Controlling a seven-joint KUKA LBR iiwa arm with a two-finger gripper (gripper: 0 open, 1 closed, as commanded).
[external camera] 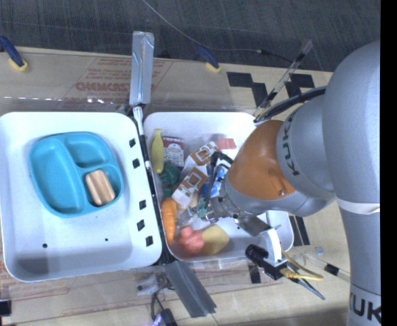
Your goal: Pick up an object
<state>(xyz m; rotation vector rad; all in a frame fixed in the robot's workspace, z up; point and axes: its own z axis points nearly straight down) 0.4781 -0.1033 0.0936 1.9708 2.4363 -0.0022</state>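
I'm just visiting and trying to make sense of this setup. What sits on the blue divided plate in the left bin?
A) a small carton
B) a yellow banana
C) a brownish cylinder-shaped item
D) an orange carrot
C: the brownish cylinder lies in a lower right compartment of the blue plate in the left bin, while the banana and carrot lie in the right bin.
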